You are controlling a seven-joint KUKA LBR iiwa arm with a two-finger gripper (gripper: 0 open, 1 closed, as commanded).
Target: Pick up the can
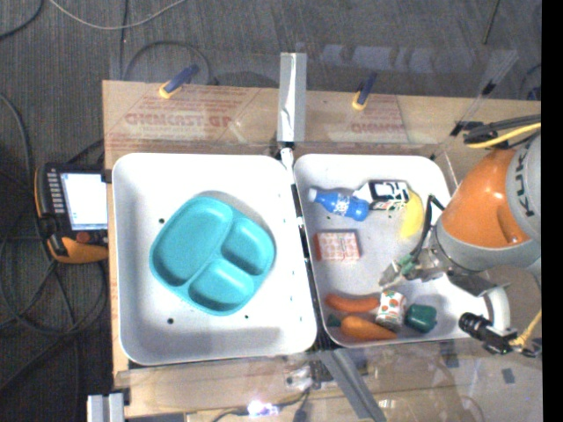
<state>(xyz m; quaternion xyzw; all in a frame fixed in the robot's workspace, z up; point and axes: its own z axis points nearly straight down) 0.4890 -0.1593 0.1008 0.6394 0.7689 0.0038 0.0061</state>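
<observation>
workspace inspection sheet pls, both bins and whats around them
surface: bench bearing left bin and right bin, side by side
job's things: no item I can surely call the can; a small patterned item lies low in the right bin
clutter: teal divided plate in left bin; blue bottle, two carrots, yellow item, dark green item in right bin
grippers: gripper low over right bin, holding nothing seen
cables: loose cables on floor
surroundings: handheld pendant left of bench

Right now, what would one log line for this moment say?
arm: over right bin | gripper: above toys, grip unclear | can: in bin, near corner | left bin: teal tray
</observation>
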